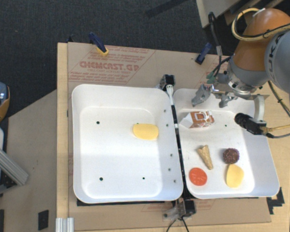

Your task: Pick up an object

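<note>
My gripper hangs over the far edge of the right bin, its two grey fingers spread apart with nothing between them. Just in front of it lies a white packet with a brown label. Nearer the front of that bin lie a tan cone-shaped piece, a dark brown ball, a red disc and a yellow oval. In the left bin rests another yellow oval.
Both bins sit on a cardboard sheet held by blue clamps at the back. A black clip stands where the bins meet at the back. A black cable part hangs over the right bin's right side.
</note>
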Robot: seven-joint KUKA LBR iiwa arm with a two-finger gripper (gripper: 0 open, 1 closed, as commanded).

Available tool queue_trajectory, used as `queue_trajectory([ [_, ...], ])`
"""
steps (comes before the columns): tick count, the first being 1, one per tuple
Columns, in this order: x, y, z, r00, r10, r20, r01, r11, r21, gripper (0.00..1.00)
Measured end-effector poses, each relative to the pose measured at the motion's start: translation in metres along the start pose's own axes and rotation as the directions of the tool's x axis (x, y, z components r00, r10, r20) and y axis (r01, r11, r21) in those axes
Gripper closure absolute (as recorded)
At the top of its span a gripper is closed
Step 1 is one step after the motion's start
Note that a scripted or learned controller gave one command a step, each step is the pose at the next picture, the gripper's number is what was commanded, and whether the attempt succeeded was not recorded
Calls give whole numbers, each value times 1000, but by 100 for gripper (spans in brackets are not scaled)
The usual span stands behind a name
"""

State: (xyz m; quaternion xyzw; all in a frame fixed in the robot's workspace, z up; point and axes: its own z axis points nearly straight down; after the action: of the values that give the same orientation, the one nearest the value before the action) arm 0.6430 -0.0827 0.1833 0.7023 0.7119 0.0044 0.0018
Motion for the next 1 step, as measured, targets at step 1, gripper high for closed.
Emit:
queue_trajectory([
  [1,-25,-6,61,1000,15,3,-15,1000,15,0],
])
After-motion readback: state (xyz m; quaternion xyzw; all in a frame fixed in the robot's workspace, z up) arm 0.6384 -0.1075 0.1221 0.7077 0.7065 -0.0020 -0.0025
